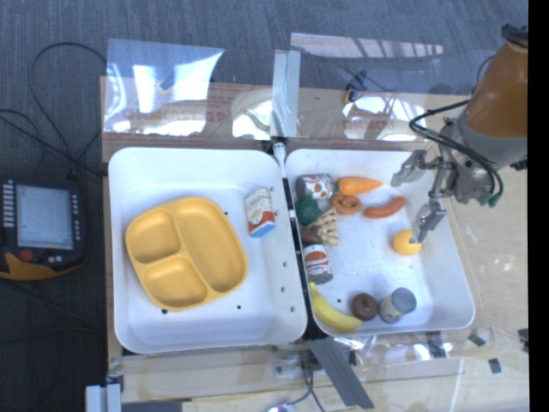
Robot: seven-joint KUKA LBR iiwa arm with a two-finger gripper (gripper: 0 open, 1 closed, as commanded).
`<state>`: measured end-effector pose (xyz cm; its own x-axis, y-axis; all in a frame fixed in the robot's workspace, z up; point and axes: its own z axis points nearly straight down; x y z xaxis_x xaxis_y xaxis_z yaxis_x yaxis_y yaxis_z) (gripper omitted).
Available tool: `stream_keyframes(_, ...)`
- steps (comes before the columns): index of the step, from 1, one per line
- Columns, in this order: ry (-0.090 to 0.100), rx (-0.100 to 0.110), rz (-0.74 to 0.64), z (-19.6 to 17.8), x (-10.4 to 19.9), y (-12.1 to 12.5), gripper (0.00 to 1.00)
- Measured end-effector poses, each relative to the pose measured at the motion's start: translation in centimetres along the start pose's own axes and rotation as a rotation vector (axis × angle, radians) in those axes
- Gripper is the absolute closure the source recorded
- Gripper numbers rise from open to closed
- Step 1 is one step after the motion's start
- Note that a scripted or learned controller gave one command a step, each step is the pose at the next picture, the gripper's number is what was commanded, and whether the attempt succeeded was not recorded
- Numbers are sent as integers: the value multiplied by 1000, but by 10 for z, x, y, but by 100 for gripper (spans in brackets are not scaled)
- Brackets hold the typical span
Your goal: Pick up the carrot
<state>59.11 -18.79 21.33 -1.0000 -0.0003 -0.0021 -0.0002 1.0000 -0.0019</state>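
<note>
Two white bins side by side. Left bin [129,316] has a yellow divided plate [184,251] and a small carton [260,211]. Right bin [446,290] holds most of the stuff: banana [333,314] at front, sausage [383,207], carrot [359,184] near the back wall, lying flat, untouched. Gripper [418,202] over the right side w/ fingers spread apart, nothing between them, one tip just by a small yellow fruit [406,244].

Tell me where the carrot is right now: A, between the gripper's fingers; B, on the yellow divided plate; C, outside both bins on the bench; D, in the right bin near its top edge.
D: the carrot lies in the right bin near its top edge, beside a small can.
</note>
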Motion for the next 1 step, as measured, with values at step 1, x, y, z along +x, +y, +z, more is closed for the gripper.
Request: stream_keyframes(1, -10, 3, -17, 121, -19, -11, 0)
